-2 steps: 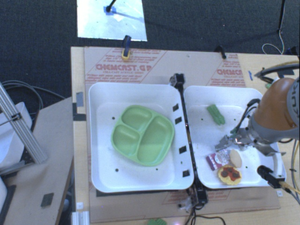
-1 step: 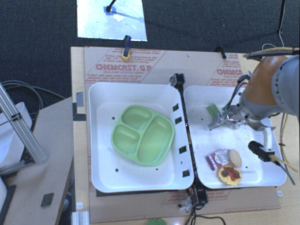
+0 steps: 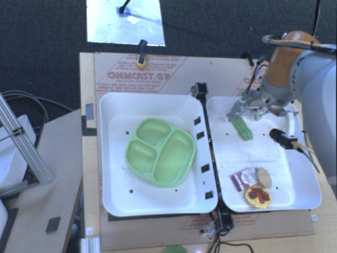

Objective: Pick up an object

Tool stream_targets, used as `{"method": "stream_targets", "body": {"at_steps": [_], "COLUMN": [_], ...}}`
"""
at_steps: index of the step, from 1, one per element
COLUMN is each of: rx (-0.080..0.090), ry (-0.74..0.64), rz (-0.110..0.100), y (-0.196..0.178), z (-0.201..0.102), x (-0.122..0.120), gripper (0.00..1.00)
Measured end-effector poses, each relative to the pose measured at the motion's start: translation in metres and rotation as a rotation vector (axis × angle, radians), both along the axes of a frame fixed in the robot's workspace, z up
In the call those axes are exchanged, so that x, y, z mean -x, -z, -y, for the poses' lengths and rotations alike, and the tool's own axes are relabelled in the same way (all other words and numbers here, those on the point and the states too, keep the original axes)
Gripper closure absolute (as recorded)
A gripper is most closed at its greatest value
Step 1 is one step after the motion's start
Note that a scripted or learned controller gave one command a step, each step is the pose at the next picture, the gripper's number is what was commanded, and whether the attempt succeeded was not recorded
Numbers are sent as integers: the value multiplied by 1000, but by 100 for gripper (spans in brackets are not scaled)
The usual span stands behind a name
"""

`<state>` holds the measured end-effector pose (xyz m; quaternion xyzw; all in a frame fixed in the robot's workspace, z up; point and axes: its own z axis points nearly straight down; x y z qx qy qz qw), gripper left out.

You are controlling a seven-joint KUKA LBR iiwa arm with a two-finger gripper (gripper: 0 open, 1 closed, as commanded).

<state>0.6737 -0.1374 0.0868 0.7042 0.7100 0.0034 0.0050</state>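
A green pickle-shaped toy [image 3: 244, 129] lies slantwise in the upper left part of the right bin [image 3: 305, 194]. My gripper [image 3: 236, 111] hangs right at the toy's upper end, and touching or apart cannot be told. A red packet [image 3: 243, 179], a beige round piece [image 3: 264, 177] and a yellow-red pizza-like toy [image 3: 257, 196] lie together near that bin's front. A light green divided plate [image 3: 160, 152] rests in the middle of the left bin [image 3: 113, 194].
The grey arm with its orange band [image 3: 295, 44] reaches over the right bin's far right corner. A black divider with clips [image 3: 205, 141] runs between the bins. A yellow-and-blue clamp [image 3: 141, 55] stands on the board behind the left bin.
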Motion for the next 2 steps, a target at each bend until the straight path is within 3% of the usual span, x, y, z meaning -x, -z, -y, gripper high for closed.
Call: {"method": "stream_targets", "body": {"at_steps": [1, 2], "rx": [-3, -2], "ry": [2, 2], "rz": [-12, -7], "y": [2, -9], "z": [-45, -43], "x": [29, 27], "gripper": [0, 100]}}
